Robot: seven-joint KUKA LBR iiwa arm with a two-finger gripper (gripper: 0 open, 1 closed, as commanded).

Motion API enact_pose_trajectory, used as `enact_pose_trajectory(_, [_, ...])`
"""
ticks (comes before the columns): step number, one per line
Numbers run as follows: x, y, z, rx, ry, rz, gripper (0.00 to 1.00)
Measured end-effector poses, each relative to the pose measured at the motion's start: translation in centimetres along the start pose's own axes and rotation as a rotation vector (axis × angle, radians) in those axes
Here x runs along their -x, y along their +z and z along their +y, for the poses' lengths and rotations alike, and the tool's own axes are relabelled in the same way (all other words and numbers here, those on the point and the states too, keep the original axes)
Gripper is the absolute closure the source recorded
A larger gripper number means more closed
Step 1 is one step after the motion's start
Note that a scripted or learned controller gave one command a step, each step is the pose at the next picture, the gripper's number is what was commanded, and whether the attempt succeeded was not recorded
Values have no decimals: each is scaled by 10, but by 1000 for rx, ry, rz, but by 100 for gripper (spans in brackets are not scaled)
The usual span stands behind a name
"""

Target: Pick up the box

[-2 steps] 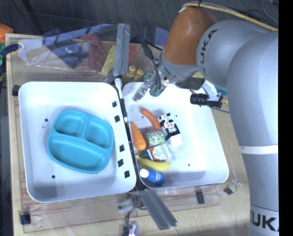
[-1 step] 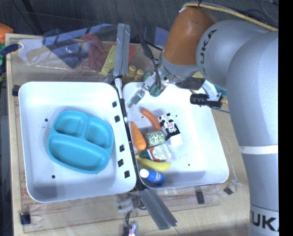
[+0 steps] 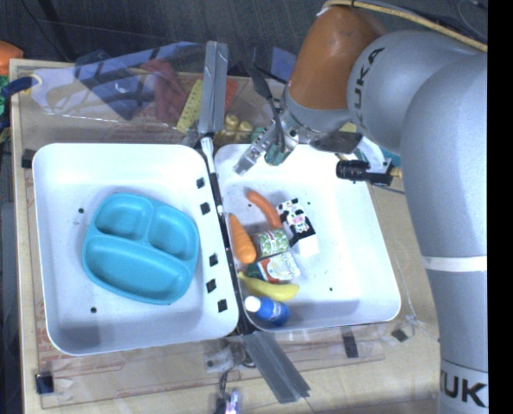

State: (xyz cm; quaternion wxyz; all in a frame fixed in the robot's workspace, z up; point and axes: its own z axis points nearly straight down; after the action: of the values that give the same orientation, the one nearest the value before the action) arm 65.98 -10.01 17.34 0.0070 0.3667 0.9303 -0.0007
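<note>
Box: small black-and-white cow-patterned carton, lying in the right shallow white bin, near its middle.
Around it: touching a thin orange-red sausage shape; just beside an orange carrot, a green-labelled packet, a yellow banana and a blue round cup.
Left bin: holds a blue plastic divided plate.
Progress: not picked up yet; reaching, gripping and lifting all left, by the look of it.
Gripper: over the far edge of the right bin, well apart from the box, holding nothing; how far open, cannot tell.
Arm: big, grey, bent in from the right, wrist pointing down.
</note>
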Motion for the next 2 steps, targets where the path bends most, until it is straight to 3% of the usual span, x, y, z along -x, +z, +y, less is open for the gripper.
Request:
enact_pose_trajectory(1, [0, 0, 0, 0, 0, 0, 0])
enact_pose_trajectory(2, [1, -11, 1, 2, -4, -5, 100])
